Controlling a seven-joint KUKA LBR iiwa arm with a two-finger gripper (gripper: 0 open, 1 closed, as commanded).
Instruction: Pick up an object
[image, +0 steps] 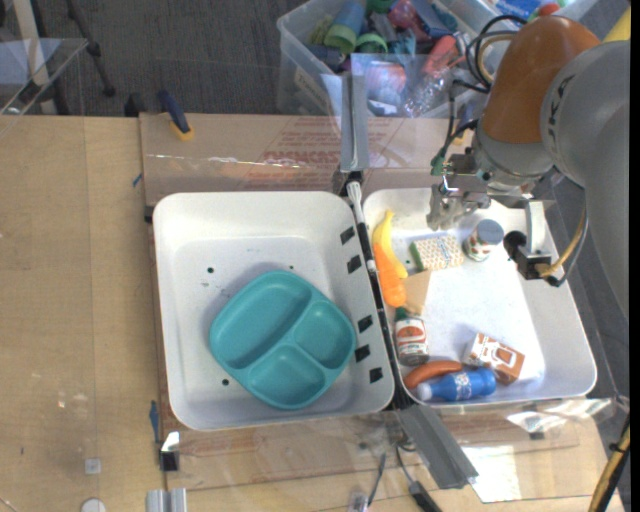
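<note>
Gripper (447, 212) hangs at the right bin's (560, 340) far end, beside a patterned packet (437, 252); claw state cannot be determined.

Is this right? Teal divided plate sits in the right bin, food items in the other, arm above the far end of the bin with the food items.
Not quite. The camera view shows the teal divided plate in the left bin, not the right. The food items, such as the banana, lie in the right bin, and the gripper is above that bin's far end.
</note>
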